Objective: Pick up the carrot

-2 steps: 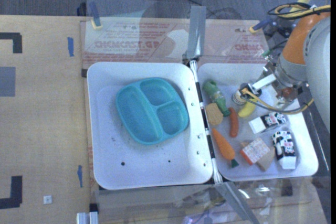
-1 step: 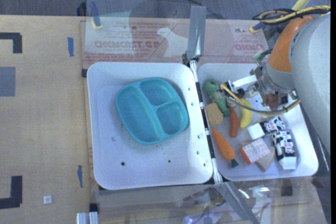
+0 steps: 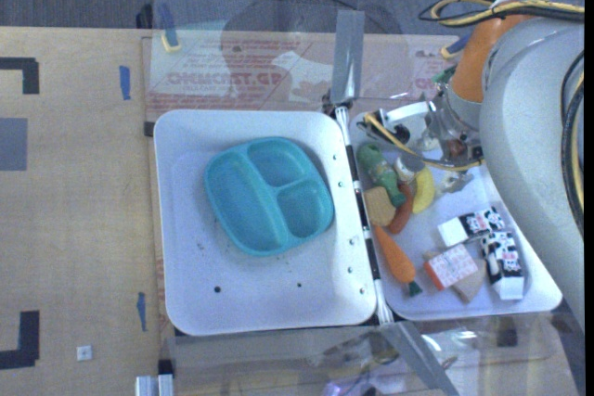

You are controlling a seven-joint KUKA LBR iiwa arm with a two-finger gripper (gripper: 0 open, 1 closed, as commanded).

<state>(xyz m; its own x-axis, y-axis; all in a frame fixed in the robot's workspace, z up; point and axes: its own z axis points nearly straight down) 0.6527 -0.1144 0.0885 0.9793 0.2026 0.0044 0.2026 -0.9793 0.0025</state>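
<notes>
Carrot (image 3: 395, 255) lies in the right bin (image 3: 543, 297), near that bin's left wall, slanting with its orange body toward the top and its small green end at the lower right, touching nothing of the gripper. Above it sits a crowded heap that is hard to separate: a tan block (image 3: 379, 205), a reddish sausage-like piece (image 3: 402, 213), a green vegetable (image 3: 373, 160) and a yellow banana-like piece (image 3: 423, 191). The gripper (image 3: 408, 164) hangs over this heap, well apart from the carrot; blur, cables and the toys beneath it hide its tips, so I cannot tell how wide it stands or whether it has anything. The grey arm (image 3: 534, 134) covers the bin's right side. A pink box (image 3: 451, 268) and black-and-white cartons (image 3: 497, 255) lie to the carrot's right. The left bin (image 3: 186, 292) holds a blue divided plate (image 3: 269, 195).
</notes>
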